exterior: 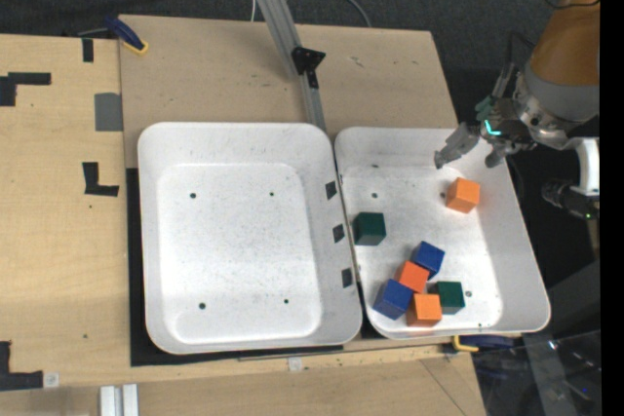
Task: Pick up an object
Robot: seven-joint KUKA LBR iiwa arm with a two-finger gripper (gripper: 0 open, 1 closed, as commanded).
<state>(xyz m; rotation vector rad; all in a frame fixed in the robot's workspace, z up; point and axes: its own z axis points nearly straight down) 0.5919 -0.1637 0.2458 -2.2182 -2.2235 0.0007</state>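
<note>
Orange cube (463, 195) | tilted, no long axis | claw (476, 147) above, apart

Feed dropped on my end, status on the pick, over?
Gripper open, above right bin's far edge, holding nothing. Nearest: lone orange cube, just below it, clear all round. Other cubes clustered at near side, not in the way.

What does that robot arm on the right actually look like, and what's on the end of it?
The arm is a thick, rounded column with a broad orange band over a grey section. Below that the wrist narrows to a cluster of dark and silver metal parts with a small turquoise light. The tool at its end has slim grey fingers. A thin dark cable loops beside the wrist.
</note>
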